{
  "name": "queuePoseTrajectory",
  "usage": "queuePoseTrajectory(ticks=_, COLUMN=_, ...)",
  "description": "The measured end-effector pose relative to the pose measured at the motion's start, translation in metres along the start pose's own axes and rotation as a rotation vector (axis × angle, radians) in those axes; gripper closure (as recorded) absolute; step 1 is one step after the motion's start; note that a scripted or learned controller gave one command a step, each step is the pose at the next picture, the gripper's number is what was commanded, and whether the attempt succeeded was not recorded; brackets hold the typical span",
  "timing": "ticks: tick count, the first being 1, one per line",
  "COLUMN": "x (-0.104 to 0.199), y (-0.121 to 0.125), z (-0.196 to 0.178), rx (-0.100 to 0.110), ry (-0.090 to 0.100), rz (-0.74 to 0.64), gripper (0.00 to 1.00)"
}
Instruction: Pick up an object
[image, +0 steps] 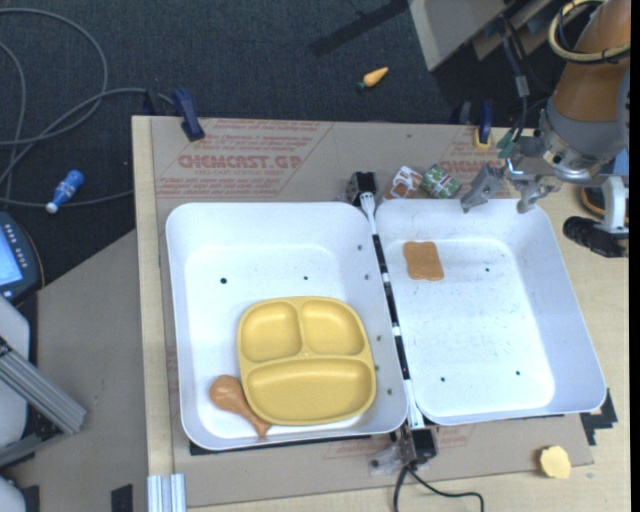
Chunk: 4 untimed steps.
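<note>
Bench front edge: small pale yellow foam-like lump (554, 461) on the cardboard, just off the near right corner of the right bin. Black cable and connector (418, 447) at the near end of the seam between the bins.

Left shallow white plastic bin (190, 290): yellow three-compartment plastic plate (304, 359) lying flat in the near half. Orange-brown drumstick-shaped toy (234, 398) at the plate's near left edge, touching it, partly tucked under the rim.

Right shallow white plastic bin (560, 330): flat orange-brown rectangular piece, toast-like (423, 260), lying in the far left part of the floor, near the seam. Floor speckled with dark flecks.

Beyond the right bin's far rim: crumpled green and white wrapper items (428, 181) on the cardboard.

Two-finger gripper (504, 194) over the far right rim of the right bin, fingers spread apart, nothing between them. It stands well right of the toast-like piece. Grey wrist, orange band above.

Floor beyond bench: small orange carrot-shaped object (374, 76); blue and white bottle-like item (65, 189) at left.
</note>
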<state>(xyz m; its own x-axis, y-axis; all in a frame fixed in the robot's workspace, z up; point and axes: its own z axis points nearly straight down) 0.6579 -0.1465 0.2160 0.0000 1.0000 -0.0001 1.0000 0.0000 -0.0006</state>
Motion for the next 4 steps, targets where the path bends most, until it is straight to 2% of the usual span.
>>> queuePoseTrajectory(ticks=1, x=0.017, y=-0.019, z=0.117, rx=0.012, ry=0.003, rz=0.000, gripper=0.00)
queuePoseTrajectory(ticks=2, x=0.053, y=-0.011, z=0.133, rx=0.004, ry=0.002, rz=-0.004, gripper=0.00)
queuePoseTrajectory(ticks=3, x=0.051, y=-0.010, z=0.120, rx=-0.002, ry=0.001, rz=-0.001, gripper=1.00)
queuePoseTrajectory(ticks=4, x=0.009, y=-0.059, z=0.132, rx=0.006, ry=0.001, rz=0.004, gripper=1.00)
